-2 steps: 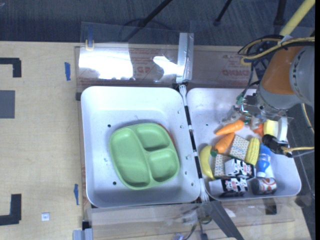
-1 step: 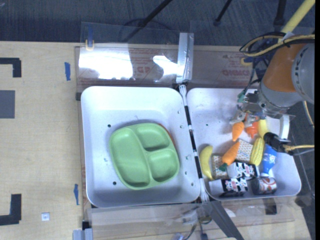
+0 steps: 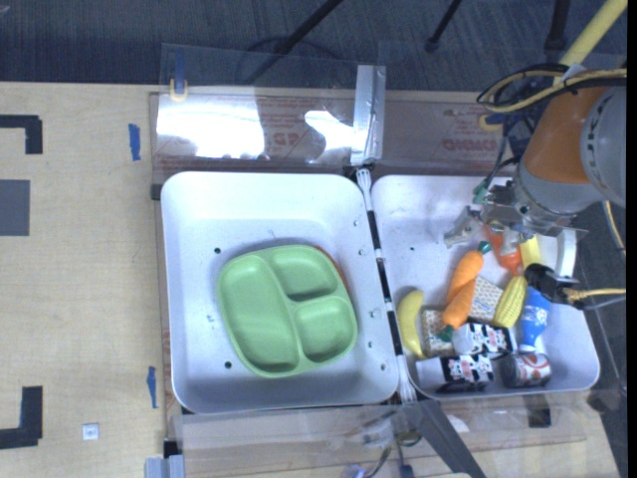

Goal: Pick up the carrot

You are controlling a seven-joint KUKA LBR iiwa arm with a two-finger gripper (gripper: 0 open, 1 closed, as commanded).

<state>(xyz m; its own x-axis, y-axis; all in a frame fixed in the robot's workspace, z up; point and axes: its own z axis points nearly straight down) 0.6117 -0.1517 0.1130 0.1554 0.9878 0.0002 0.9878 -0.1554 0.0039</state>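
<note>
Nearest the lens, the right bin (image 3: 587, 361) holds the clutter; the carrot (image 3: 463, 287) lies aslant among it, touching the corn (image 3: 512, 301) (a crowded neighbour). Best to descend squarely across its body. The gripper (image 3: 495, 229) hangs just above its tip, jaw state impossible to tell.

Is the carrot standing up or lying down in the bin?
Lying down, tilted. The carrot rests lengthwise in the right bin, its top end toward the gripper, its lower end over the cracker and clutter.
</note>
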